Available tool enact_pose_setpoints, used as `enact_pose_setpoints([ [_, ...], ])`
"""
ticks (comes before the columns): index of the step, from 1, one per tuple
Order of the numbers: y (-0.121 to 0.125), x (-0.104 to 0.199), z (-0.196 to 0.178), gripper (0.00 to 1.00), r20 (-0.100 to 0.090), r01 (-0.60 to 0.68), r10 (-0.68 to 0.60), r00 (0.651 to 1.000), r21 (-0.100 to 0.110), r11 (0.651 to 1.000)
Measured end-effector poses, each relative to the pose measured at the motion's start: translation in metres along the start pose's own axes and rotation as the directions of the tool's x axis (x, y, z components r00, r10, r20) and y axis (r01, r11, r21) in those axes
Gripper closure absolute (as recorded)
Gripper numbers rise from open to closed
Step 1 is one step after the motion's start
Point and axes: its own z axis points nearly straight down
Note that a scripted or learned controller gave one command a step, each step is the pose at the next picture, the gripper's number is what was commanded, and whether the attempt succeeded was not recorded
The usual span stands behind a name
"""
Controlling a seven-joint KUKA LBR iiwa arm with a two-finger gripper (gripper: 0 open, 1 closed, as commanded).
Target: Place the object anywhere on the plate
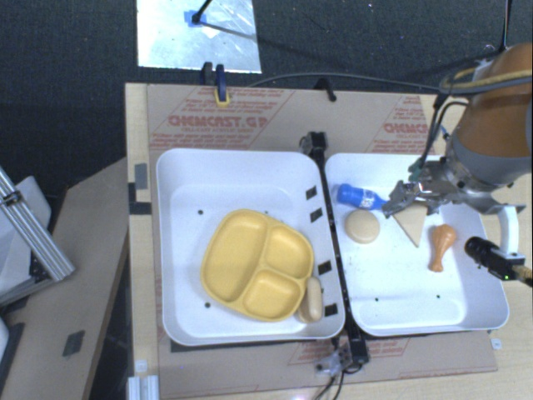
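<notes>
A yellow divided plate (256, 262) lies in the left bin (187, 182). A beige roll-shaped piece (312, 299) rests against the plate's lower right rim. In the right bin (416, 307) lie a blue bottle-like object (358, 196), a round beige bun (362, 226), a tan wedge (410, 222) and an orange drumstick (440, 247). My gripper (400, 200) hangs low over the right bin, just right of the blue object and above the wedge's upper edge. Nothing shows between its fingers.
A black divider with clips (326, 223) runs between the two bins. A cable (358, 80) crosses the cardboard behind them. A black part of the arm (491, 259) hangs over the right bin's right rim. A metal frame (33, 232) stands at far left.
</notes>
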Motion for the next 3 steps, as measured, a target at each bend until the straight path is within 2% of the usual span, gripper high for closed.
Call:
enact_pose_setpoints([
  [3,0.029,0.151,0.001,1.0,0.0,-0.002,0.002,1.0,0.001,1.0],
])
